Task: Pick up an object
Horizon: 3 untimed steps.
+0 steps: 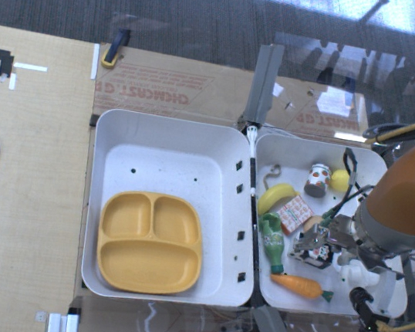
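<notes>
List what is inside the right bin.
The right bin holds a banana, green bottle, carrot, red-and-white packet, yellow ball and small jar. The gripper and arm cover the bin's right part.

My stock: two white bins (103,184), one yellow divided plate (150,241), one banana (277,196), one carrot (295,285), one green bottle (272,243), one lemon (339,180).
</notes>
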Motion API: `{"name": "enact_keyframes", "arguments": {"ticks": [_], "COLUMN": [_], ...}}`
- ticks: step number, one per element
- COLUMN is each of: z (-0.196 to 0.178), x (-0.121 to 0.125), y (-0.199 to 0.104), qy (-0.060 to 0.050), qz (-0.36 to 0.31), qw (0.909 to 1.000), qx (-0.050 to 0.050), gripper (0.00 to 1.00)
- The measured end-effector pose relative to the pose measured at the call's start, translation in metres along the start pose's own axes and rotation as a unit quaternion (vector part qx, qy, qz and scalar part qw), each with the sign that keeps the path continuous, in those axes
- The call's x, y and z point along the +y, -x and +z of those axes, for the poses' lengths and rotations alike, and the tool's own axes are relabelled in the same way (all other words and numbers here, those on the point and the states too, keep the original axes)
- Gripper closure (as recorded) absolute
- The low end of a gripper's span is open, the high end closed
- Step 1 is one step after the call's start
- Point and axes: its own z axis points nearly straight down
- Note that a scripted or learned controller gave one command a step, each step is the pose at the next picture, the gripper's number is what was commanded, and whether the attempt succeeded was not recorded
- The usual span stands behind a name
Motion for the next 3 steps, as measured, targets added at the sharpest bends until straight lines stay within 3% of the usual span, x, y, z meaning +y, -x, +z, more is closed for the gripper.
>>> {"name": "enact_keyframes", "arguments": {"ticks": [1,2,3], "z": [-0.008,-0.093,-0.1], "x": [0.0,0.021,0.022], "y": [0.001,-0.073,-0.073], "qy": [-0.002,0.001,-0.001], "qz": [0.002,-0.11,-0.109], "qw": [1.0,0.994,0.994], "qx": [0.0,-0.001,-0.002], "gripper": [1.0,1.0,1.0]}}
